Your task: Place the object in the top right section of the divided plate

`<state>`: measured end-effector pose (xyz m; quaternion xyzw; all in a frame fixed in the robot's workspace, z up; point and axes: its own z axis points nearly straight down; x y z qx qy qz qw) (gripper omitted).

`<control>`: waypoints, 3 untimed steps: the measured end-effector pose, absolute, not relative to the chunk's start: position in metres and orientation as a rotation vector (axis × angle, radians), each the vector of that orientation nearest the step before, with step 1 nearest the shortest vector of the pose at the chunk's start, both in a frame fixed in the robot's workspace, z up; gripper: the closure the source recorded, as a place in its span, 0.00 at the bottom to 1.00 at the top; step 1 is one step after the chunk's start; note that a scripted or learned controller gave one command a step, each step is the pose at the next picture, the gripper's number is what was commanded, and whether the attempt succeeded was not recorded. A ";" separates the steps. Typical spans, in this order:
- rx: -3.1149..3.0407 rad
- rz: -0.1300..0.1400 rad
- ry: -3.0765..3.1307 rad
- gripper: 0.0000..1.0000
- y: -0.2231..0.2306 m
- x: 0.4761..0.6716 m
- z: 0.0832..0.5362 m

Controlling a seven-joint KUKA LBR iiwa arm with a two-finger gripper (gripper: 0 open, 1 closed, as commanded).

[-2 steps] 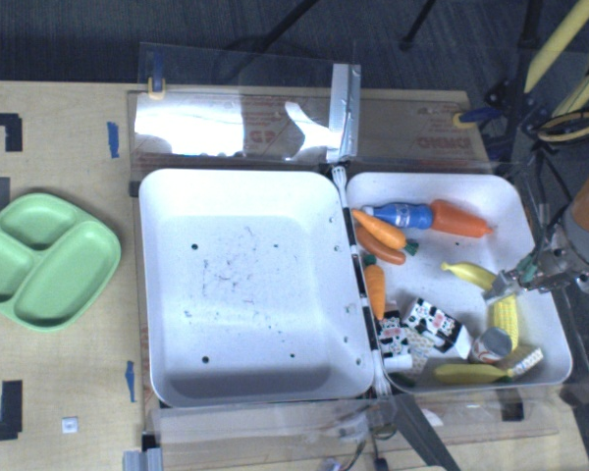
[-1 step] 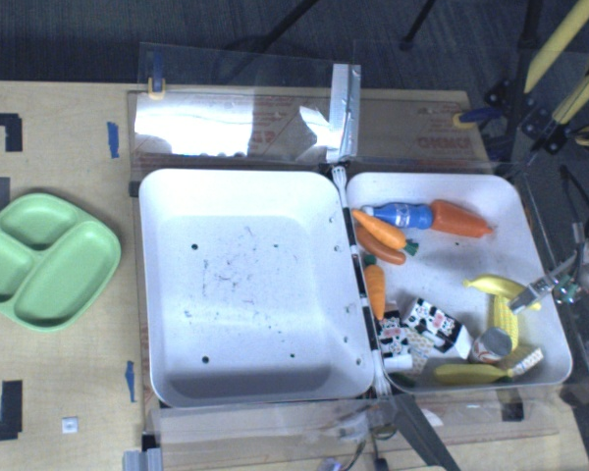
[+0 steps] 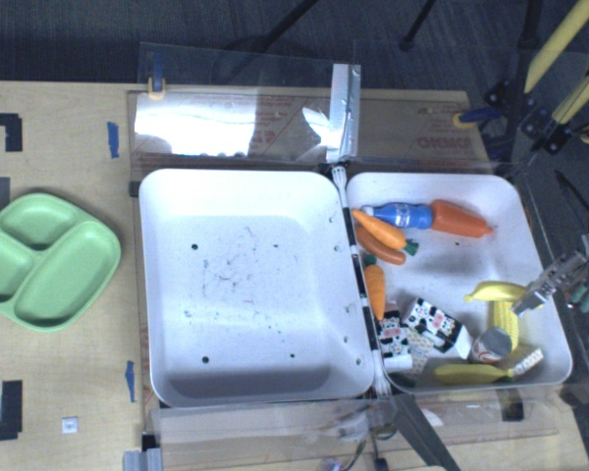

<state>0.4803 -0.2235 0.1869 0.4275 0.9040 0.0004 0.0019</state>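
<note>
At the right edge of the frame the metal pincer [image 3: 560,285] reaches in just over the right rim of the right-hand shallow white bin [image 3: 510,196]. Its tips lie close to the upper end of a yellow banana-shaped toy [image 3: 498,292]; how far it is open cannot be told, and nothing can be seen held in it.

The green three-section divided plastic plate [image 3: 47,259] sits on the wooden counter [image 3: 59,126] at the far left of the frame, well apart from the pincer, with the left-hand white bin [image 3: 245,283] lying between them.

The right-hand bin is crowded. Along its upper part lie a blue plastic bottle [image 3: 402,215] touching an orange carrot-shaped toy [image 3: 461,221], with another orange carrot toy [image 3: 381,235] just below to the left. A third small orange piece [image 3: 374,288] rests against the left wall. Lower down are a black-and-white patterned box [image 3: 427,326], a yellow corn-cob toy [image 3: 504,328], a small round grey item [image 3: 491,344] and a second yellow banana-like piece [image 3: 471,372] along the bottom rim.
</note>
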 end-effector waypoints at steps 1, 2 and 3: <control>0.744 0.000 3.047 1.00 -0.223 0.483 0.188; 0.360 0.001 3.118 1.00 -0.223 0.481 0.177; 0.319 0.000 3.119 1.00 -0.223 0.481 0.266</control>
